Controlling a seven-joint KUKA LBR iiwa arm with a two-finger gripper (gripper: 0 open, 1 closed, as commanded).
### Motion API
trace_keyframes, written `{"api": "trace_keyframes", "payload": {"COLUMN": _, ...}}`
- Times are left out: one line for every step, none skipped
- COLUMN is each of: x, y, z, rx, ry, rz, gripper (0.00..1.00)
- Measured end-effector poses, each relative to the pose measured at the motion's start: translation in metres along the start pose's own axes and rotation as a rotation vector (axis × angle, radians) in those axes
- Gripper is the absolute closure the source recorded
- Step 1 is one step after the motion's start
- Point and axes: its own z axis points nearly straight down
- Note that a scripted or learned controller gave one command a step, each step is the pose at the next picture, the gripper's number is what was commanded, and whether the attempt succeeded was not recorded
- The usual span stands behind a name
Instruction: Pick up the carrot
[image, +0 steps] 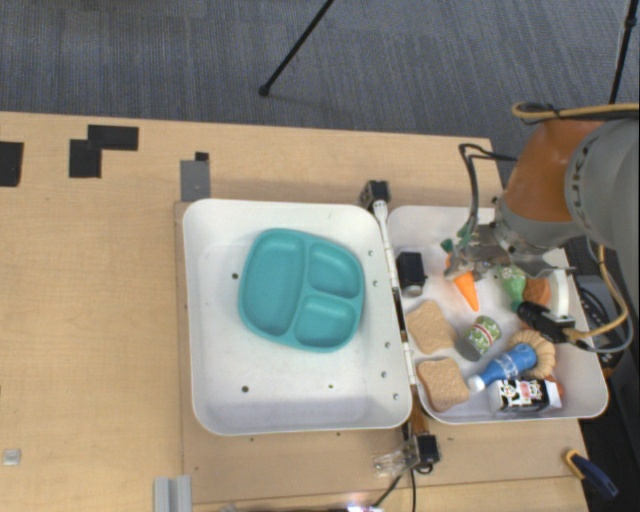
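Note:
The carrot is a small orange cone lying in the right bin, its tip pointing toward the bin's near side. My gripper hangs just above the carrot's thick end, at the end of the grey arm with the orange band that reaches in from the right. The wrist hides the gripper's lower part, and the carrot rests on the bin floor.
The right bin also holds two bread slices, a small can, a blue bottle, a black-and-white carton, a black block and a green item. A teal divided plate lies in the left bin.

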Motion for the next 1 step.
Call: {"api": "trace_keyframes", "payload": {"x": 0.0617, "y": -0.0604, "z": -0.1180, "rx": -0.007, "ry": 0.002, "rz": -0.041, "gripper": 1.00}}
